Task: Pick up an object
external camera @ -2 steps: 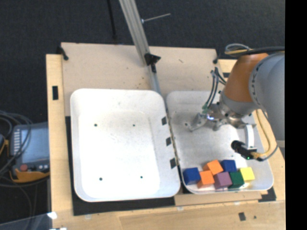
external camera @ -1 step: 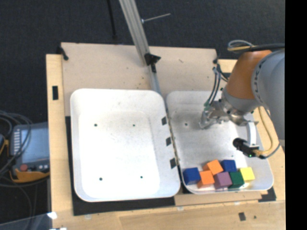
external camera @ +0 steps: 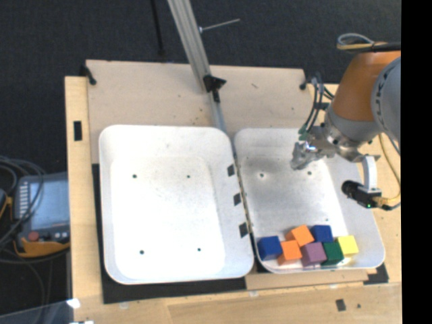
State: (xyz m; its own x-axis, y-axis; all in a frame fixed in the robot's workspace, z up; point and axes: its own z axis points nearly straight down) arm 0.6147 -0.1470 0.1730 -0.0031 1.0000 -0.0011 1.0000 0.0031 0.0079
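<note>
Several small cubes lie bunched at the near edge of the right bin: a blue cube, two orange cubes, a second blue cube, a purple cube, a green cube and a yellow cube. My gripper hangs over the far right part of that bin, well behind the cubes, with nothing seen in it. The grey arm with its orange band reaches in from the right.
The left bin stands beside the right one, with black clips along the shared edge. A slanted metal pole rises from the bench's far side. A cable and black fitting hang at the right bin's right rim.
</note>
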